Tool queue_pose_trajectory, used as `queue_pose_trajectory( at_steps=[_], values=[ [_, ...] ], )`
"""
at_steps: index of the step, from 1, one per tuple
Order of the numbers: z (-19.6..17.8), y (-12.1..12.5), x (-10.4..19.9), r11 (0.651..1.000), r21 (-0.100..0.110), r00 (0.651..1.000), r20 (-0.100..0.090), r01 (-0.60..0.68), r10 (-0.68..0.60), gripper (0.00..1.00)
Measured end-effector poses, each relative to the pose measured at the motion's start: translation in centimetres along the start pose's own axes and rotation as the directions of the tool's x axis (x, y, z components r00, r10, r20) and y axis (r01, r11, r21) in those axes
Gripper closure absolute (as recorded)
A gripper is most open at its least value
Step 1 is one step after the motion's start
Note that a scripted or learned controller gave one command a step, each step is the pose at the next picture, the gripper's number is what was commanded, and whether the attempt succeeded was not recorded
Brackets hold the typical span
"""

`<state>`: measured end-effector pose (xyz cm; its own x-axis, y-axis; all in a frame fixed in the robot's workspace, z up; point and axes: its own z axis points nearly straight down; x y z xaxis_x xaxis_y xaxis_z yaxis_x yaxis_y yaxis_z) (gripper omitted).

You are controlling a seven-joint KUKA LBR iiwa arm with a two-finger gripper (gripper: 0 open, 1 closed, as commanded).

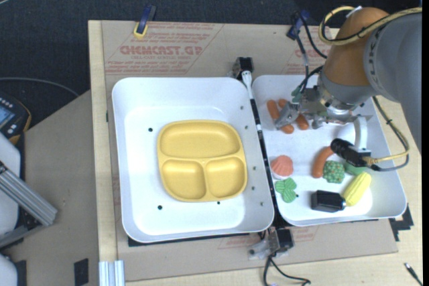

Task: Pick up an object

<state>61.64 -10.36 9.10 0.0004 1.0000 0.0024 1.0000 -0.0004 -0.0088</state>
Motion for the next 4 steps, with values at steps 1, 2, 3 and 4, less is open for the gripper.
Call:
queue_pose_trajectory(
  at_steps=[1, 2, 3, 4],
  values=[
    [0.7, 0.0, 0.0, 1.000, -0.004, 1.000, 0.001, -0.001, 0.001, 0.00],
    [-0.5, 0.0, 0.0, 1.000, -0.007, 1.000, 0.002, -0.001, 0.001, 1.00],
    [-4.8, 0.1, -0.4, 1.000, -0.014, 1.000, 0.004, -0.001, 0.001, 1.00],
    [-11.1, 0.2, 0.1, 1.000, -0.016, 1.000, 0.004, 0.002, -0.002, 1.00]
  ],
)
